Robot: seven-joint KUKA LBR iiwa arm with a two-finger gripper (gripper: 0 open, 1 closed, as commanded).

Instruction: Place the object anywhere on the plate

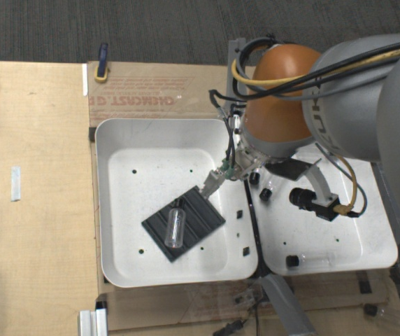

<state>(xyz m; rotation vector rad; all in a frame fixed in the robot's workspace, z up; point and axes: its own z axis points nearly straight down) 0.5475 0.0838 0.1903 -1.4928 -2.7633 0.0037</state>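
Note:
A black ribbed square plate [193, 219] lies tilted in the left white bin [116, 145]. On its left part lies a small clear glass vial [175, 227], resting on its side. My gripper [210, 185] hangs just above the plate's upper right corner, up and to the right of the vial. The grey arm with its orange band [280, 93] reaches in from the right and covers the bins' shared wall.
The right white bin [340, 257] sits under the arm, with a black cable and connector [319, 205] hanging over it. A cardboard sheet [151, 93] lies behind the bins. The wooden bench top [32, 208] stretches to the left.

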